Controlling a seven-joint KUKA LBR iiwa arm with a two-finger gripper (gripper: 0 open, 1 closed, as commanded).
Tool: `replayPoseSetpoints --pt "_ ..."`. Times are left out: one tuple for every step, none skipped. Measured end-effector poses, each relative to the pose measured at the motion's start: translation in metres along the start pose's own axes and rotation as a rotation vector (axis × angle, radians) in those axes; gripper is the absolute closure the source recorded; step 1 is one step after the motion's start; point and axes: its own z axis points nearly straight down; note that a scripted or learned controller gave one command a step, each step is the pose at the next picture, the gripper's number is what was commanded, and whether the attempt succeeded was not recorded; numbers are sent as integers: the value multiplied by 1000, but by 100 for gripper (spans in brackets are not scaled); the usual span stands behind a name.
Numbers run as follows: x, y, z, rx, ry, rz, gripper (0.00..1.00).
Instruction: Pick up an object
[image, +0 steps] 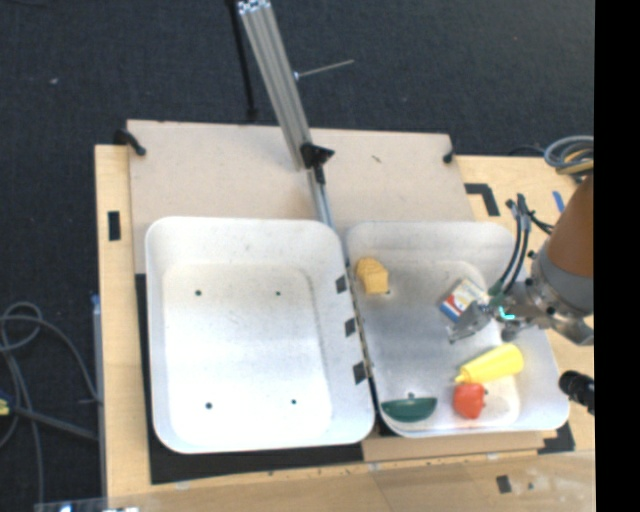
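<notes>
- The gripper (478, 318) hangs over the right bin (400, 262), toward that bin's right side; its fingers are too blurred against a small white, red and blue object (461, 300) to tell whether they are parted, closed, or holding it.
- That small object sits at the fingertips, in the upper right part of the right bin.
- The arm (570, 262) enters from the right of the right bin, an orange band above a grey wrist, with dark cables looping beside it.
- The right bin holds five things: the small white, red and blue object, one yellow block (372, 275) near the bin's upper left, one yellow banana-like piece (491, 364) just below the gripper, one red round object (470, 399) touching or nearly touching the banana-like piece from below, and one dark green bowl-shaped piece (410, 407) at the bin's lower edge, left of the red one.
- The left bin (250, 335) sits touching the right bin's left side.
- Both bins rest on a light wooden bench (220, 170) over dark carpet (80, 70).
- One metal rail (283, 95) slants up from the gap behind the right bin.
</notes>
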Motion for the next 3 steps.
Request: replayPoseSetpoints --pt "0 1 -2 -4 -1 3 0" --pt "1 -5 59 3 -2 4 0" --pt "0 -5 111 1 -2 4 0"
